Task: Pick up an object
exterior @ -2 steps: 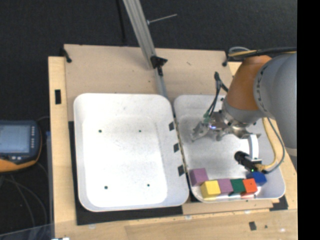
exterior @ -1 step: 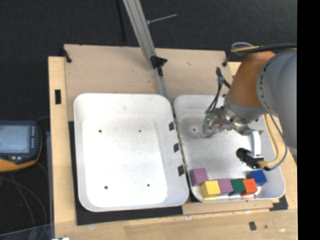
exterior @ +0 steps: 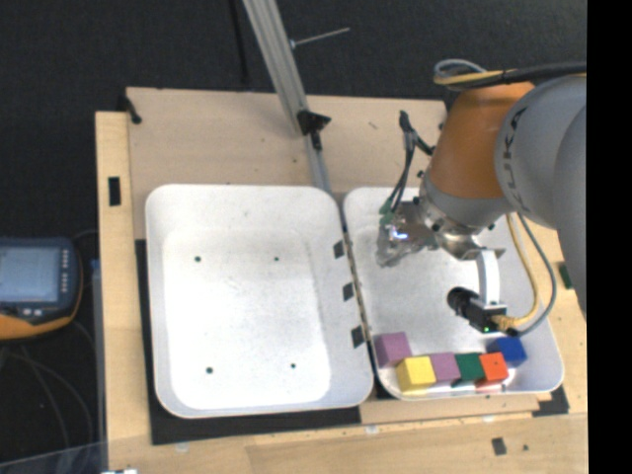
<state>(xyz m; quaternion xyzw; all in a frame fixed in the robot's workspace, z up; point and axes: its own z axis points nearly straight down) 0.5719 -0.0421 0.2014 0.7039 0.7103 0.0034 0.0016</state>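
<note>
Even overhead light; shallow white plastic bins (exterior: pixel 247 294) bright, faintly glaring; dark floor upper left murky; image soft, grainy throughout.

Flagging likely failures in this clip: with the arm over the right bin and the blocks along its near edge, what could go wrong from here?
1. The blocks, such as the yellow block and the orange block, sit packed in a row, so a grasp may hit neighbours.
2. They lie against the right bin rim, which may block one side.
3. The gripper is away from them; a straight descent likely grabs nothing.

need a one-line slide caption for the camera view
KUKA arm's gripper hovers over the right bin, away from the coloured blocks clustered along its near edge; left bin alongside.
</note>
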